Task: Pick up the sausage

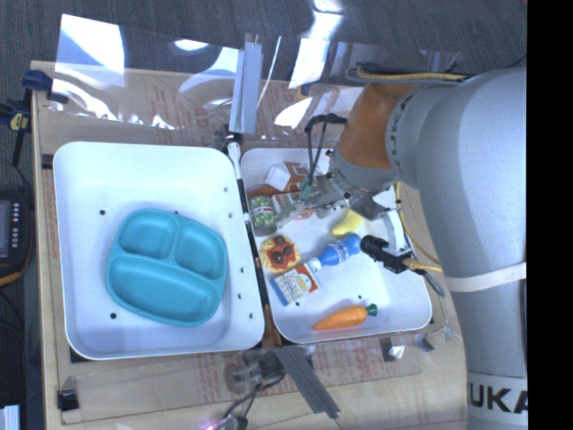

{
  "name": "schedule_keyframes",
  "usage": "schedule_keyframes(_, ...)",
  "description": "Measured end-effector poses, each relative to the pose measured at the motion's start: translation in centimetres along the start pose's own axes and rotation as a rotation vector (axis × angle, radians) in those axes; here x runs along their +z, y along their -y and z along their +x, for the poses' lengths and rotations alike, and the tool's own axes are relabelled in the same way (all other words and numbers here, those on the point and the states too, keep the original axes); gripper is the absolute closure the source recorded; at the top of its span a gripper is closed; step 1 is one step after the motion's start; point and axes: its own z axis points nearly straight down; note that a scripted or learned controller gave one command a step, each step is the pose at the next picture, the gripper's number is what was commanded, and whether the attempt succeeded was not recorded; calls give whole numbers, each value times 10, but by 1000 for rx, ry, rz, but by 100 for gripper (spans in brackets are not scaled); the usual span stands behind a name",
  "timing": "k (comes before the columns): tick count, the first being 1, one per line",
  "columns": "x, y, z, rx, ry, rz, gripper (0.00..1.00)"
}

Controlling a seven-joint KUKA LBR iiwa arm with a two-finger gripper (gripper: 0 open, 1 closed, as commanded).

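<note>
Gripper [315, 189] hangs low over the right bin [407, 316] — fingers hidden, can't tell — carrot [342, 318] near the front.

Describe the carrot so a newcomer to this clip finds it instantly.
Start at the right-hand shallow white bin, the one crowded with toy food. Along its near edge lies the orange plastic carrot, lengthwise, green tip pointing right. It is the only long orange piece, lying apart from the rest.

Bright, even overhead light. Strong white glare patches on the clear panel [179, 79] behind the left bin [81, 177], more glare further right of it along the same panel. Bin interiors near blown out, shadows faint. Slight softness overall; small items right of the left bin are blurry. Floor beyond the panel is dark.
</note>
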Motion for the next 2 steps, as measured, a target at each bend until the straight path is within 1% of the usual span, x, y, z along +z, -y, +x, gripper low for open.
schedule_keyframes(1, 8, -26, -37, 69, -27, 19, 0)
schedule_keyframes(2, -3, -33, -36, 59, -17, -5, 100)
